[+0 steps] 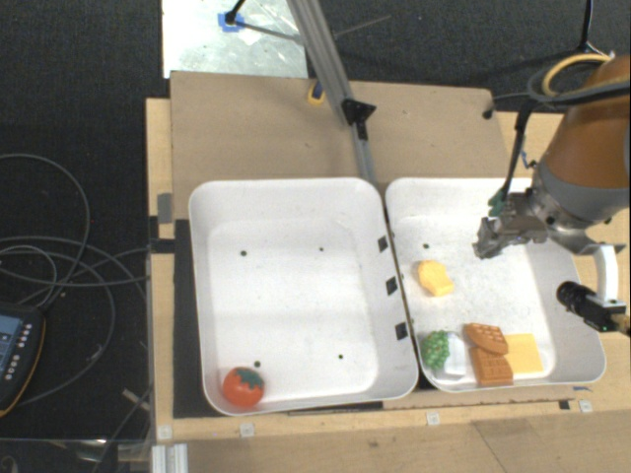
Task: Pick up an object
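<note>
Dark carpet w/ loose cables surrounds a plywood table (256, 116) carrying two shallow white bins side by side. Left bin (286, 205) holds a red tomato (243, 386) in its near-left corner. Right bin (463, 200) holds a yellow block (435, 278) near the middle, plus a cluster along the near edge: green veg piece (435, 346), small and hard to identify, a brown waffle-like piece (486, 338) overlapping an orange one (492, 368), and a yellow slice (525, 354) partly tucked under them. The arm (592, 156) enters from the right, cut off by the frame edge. The tool (490, 245) hangs over the right bin, up and right of the yellow block, apart from it; it's dark and blurry, so can't tell whether it's spread or pressed together, and nothing visible in it. A tripod leg (325, 47) crosses the table's far side.
</note>
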`<state>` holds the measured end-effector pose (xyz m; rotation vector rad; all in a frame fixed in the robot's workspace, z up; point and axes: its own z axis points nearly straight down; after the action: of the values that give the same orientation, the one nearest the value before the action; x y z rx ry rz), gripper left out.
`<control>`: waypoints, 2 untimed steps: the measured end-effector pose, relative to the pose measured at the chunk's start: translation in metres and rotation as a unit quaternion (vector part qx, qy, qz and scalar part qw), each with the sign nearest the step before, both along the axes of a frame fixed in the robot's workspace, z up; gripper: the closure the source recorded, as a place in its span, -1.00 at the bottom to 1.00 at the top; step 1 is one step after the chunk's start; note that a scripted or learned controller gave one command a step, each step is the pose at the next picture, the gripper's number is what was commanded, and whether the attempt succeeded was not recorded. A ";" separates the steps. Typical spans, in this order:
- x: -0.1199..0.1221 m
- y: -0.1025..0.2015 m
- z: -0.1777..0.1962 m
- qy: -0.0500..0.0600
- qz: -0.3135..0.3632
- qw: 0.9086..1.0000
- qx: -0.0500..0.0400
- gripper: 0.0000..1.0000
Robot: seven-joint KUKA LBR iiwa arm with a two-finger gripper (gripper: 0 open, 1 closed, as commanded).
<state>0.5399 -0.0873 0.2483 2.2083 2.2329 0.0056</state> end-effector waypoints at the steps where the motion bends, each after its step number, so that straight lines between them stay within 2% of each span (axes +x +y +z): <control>1: 0.017 0.041 0.000 0.000 -0.001 1.000 0.000 1.00; 2: 0.035 0.090 -0.015 0.001 0.000 1.000 0.000 1.00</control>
<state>0.5745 0.0023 0.2331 2.2100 2.2333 0.0035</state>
